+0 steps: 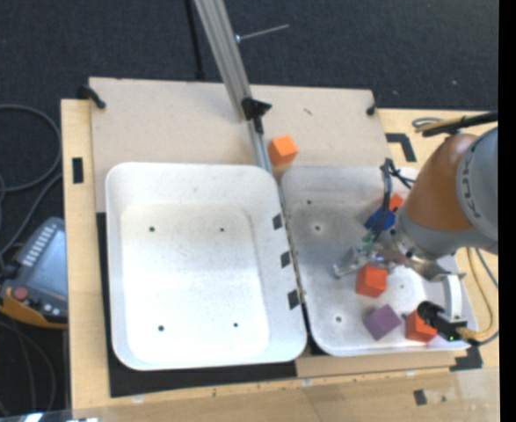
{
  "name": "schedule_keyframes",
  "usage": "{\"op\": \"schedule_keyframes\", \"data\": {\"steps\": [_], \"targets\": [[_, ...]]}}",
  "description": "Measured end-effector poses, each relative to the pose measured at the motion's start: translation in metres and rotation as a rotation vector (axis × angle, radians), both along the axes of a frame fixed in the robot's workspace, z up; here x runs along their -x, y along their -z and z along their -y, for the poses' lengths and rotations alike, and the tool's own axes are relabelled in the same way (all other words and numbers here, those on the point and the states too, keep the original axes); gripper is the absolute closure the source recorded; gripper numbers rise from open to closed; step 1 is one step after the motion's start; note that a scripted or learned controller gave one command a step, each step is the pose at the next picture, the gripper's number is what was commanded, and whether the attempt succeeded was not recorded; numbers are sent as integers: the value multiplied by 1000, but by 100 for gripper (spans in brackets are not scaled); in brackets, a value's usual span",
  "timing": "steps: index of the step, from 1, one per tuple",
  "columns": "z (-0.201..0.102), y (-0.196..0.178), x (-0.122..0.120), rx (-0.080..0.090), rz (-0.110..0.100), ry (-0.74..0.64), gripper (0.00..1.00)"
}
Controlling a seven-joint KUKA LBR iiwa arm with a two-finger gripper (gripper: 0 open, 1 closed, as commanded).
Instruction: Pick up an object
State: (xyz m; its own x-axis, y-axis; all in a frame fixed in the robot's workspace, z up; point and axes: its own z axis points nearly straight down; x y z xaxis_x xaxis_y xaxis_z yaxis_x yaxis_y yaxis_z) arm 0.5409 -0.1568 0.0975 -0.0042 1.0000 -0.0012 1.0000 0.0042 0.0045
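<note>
Reaching in over the right bin (328, 192), the arm (446, 196) hangs its gripper (367, 258) low above the bin floor. Finger state: cannot tell, since the metal parts at the tip blur together.

Orange-red block (372, 280): lies just below and right of the gripper tip, touching or nearly so; not seen between any fingers. Roughly cubic, no clear long axis; sits with its edges turned slightly off the bin walls.

Purple block (381, 321): further toward the near wall from the gripper, apart from the orange-red block, rotated so a corner points at the near rim.

Second orange block (418, 326): just right of the purple one, at the bin's near right corner.

Small blue piece (381, 219): just above the gripper, against the arm.

Orange cube (282, 150): on the bench beyond the bins, well apart from the gripper.

Left bin (196, 178): well left of the gripper.
</note>
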Motion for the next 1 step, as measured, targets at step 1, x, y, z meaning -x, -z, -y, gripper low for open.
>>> {"op": "schedule_keyframes", "data": {"steps": [1], "targets": [[2,-11,1,1,3,2,100]]}}
